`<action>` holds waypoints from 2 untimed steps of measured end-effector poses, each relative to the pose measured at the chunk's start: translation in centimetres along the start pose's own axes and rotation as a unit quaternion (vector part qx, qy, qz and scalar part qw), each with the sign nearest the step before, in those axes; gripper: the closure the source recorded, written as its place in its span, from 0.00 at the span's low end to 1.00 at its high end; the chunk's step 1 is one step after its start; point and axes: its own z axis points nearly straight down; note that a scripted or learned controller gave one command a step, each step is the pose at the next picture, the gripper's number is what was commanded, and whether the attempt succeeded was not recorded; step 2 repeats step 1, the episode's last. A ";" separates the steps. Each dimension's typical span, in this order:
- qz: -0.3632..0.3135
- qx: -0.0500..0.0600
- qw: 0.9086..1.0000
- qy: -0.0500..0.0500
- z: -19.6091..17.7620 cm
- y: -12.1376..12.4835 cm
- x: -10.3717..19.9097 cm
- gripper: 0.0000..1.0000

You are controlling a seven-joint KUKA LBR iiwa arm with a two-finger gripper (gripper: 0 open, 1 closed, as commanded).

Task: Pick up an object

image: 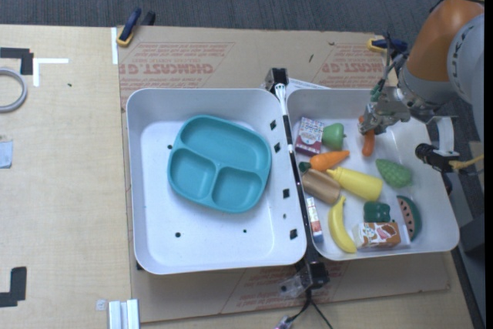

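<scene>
Small orange carrot-like piece (369, 143) hangs upright in my pincer (372, 125), clamped at its top, above the right bin (441, 231) and right of the green pepper (333, 135). I judge the grasp made; next comes a steady lift clear.

You've got a teal divided plate (219, 163) in the white left bin (146, 189). In the right bin (439, 231) — orange carrot (330, 160), yellow banana (340, 226), green pepper (333, 135), watermelon slice (410, 217) red-and-green, possibly dark-seeded — blurry.
</scene>
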 end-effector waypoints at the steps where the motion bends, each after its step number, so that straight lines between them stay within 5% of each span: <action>1: -0.003 0.001 1.000 0.001 -14.6 -0.6 7.5 1.00; 2: -0.003 0.001 1.000 0.001 -14.6 -0.6 7.5 1.00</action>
